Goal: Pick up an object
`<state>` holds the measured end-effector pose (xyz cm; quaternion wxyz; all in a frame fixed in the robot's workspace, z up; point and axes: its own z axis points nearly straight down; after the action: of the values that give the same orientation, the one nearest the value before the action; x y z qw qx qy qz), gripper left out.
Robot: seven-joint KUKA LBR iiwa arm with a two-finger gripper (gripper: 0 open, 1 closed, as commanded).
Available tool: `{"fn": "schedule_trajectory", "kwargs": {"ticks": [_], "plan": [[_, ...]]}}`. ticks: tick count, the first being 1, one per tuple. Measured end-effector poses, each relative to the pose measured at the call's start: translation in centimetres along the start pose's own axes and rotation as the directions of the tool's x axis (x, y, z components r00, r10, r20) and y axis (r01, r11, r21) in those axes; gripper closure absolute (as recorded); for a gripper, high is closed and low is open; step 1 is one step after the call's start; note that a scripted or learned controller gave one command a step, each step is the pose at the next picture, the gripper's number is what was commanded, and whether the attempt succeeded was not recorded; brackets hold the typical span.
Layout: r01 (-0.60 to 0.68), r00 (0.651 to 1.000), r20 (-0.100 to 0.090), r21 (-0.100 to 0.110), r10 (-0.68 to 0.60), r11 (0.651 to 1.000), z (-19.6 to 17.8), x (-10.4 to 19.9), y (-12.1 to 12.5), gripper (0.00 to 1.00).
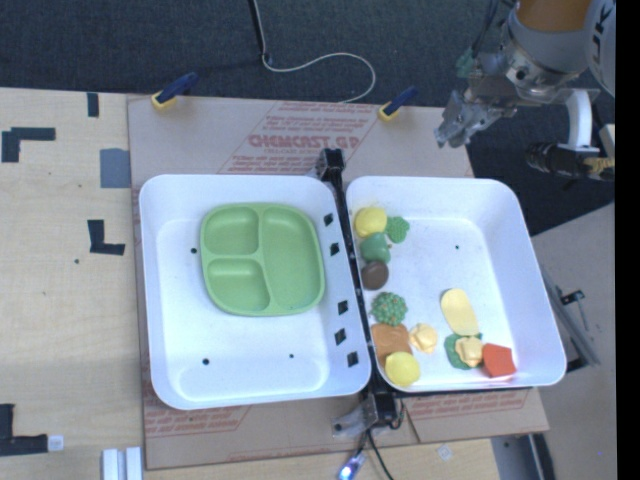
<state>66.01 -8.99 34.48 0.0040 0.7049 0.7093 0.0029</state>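
left white bin [165, 298]: green three-compartment plastic plate [263, 259] | right white bin [520, 268]: small toy foods in a column just right of the plate, yellow ball [370, 219] at top; orange-red block [498, 360] far right | gripper [455, 128]: above-right of plate, beyond the bins; nothing seen held, finger opening cannot be told

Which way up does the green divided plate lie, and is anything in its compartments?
Right way up and empty: the green divided plate lies flat in the left bin, all three compartments bare.
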Motion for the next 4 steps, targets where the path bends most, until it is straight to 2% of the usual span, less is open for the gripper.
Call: {"fn": "schedule_trajectory", "kwargs": {"ticks": [1, 2, 3, 4], "plan": [[-0.002, 1.000, -0.003, 0.019, 0.002, 1.000, 6.0, 5.4, -7.3, 1.00], [-0.011, 1.000, 0.001, 0.016, 0.011, 1.000, 14.9, -2.5, -2.8, 1.00], [0.000, 1.000, -0.004, 0.014, 0.000, 1.000, 13.3, 4.9, -8.8, 1.00], [0.004, 1.000, -0.006, 0.016, -0.004, 1.000, 16.0, 14.2, -14.0, 1.00]]}}
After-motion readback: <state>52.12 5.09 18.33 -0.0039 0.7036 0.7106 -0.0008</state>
